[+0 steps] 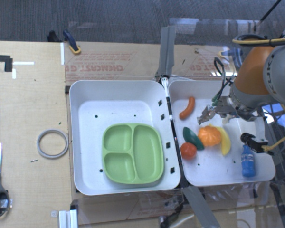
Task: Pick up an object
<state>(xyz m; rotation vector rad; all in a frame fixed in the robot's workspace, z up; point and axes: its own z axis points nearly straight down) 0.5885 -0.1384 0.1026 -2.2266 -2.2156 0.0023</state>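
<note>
Camera view: a blue bottle stands at the near right of the right bin, with a red tomato near its left wall. Just beyond lie a dark green vegetable, an orange fruit and a yellow banana, clustered and touching. The gripper hovers just above the orange fruit; whether it is released or clenched cannot be told. Farther left in the bin lies an orange sausage. The left bin holds a green divided tray.
</note>
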